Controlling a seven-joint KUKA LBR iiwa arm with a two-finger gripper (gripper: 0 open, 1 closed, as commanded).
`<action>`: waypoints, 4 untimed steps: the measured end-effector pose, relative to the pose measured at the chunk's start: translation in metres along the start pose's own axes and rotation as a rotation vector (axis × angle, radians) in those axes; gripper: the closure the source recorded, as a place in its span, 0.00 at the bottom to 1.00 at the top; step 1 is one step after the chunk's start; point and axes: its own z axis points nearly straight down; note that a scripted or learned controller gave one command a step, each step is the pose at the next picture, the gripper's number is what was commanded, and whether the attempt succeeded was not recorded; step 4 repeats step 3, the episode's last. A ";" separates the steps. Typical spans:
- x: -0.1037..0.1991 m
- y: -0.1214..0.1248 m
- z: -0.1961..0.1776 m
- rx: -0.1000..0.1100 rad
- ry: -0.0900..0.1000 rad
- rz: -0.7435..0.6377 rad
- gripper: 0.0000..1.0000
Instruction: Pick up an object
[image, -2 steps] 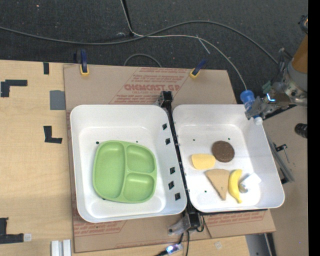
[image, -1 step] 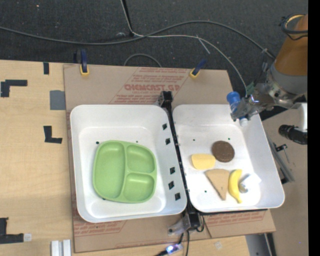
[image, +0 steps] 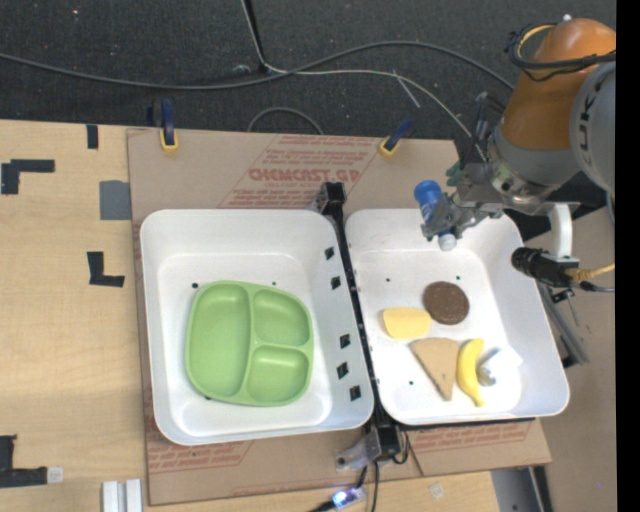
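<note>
1. Blue object (image: 428, 198), small and cylindrical, sat at the gripper (image: 441, 226) above the right bin's (image: 530, 400) far edge.
2. Whether the fingers gripped it, I could not tell.

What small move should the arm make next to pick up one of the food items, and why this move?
Probably bring the gripper toward the camera and lower it over the brown round cookie. The gripper sits above the far edge of the right bin, while the cookie, yellow piece, tan wedge and banana all lie nearer; the cookie is closest.
</note>
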 end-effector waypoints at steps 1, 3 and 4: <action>0.056 0.006 -0.002 -0.001 0.000 0.000 1.00; 0.171 0.029 0.008 0.000 -0.001 0.000 1.00; 0.171 0.029 0.008 0.000 -0.001 0.000 1.00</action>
